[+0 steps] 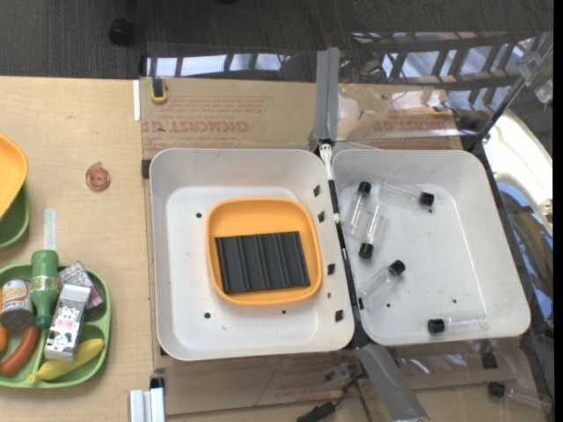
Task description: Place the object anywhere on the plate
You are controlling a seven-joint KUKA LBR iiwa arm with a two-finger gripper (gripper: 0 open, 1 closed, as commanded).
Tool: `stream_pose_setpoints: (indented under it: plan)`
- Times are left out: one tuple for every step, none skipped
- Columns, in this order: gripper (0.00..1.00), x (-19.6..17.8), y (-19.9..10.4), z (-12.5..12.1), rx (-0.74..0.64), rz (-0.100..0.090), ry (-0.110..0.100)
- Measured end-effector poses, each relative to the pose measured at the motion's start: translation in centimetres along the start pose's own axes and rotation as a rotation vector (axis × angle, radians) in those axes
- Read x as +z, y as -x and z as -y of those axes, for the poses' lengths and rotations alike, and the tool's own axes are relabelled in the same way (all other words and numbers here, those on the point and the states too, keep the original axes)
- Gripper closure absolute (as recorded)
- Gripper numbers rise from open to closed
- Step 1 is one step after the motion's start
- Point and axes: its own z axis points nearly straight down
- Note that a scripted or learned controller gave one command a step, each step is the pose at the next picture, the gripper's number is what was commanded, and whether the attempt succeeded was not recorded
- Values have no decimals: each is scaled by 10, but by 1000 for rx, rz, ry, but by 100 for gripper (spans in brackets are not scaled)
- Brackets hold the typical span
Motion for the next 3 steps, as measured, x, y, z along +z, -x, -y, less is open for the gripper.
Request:
stream_pose_setpoints:
  plan:
    - [100,0,-7,8,-410,-2,1]
    - [100,92,-58,67,-558,-3,1]
    - [100,95,-16,18,-869,1,3]
